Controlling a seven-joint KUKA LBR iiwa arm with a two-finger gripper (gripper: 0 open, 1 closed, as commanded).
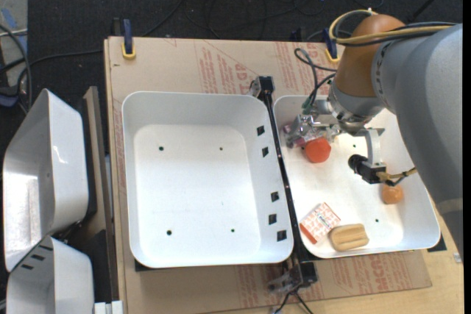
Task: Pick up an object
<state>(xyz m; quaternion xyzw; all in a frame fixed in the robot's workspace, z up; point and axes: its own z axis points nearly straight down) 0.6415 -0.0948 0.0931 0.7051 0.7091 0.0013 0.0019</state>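
Note:
My gripper (307, 130) hangs over the far left part of the right bin (419, 220), close to the wall between the bins. A red-orange ball (318, 151) lies right beside it, on its near side, touching or almost touching it. Nearer the front of the same bin lie a red-and-white packet (319, 221) and a tan bread-shaped block (348, 237). A small orange piece (393, 194) rests towards the bin's right side.
The left bin (140, 158) stands next to the right one, with a row of black clips along their shared wall (278, 173). The grey arm (412, 84) covers the right bin's far right corner. More white bins (44, 173) sit off the bench at the left.

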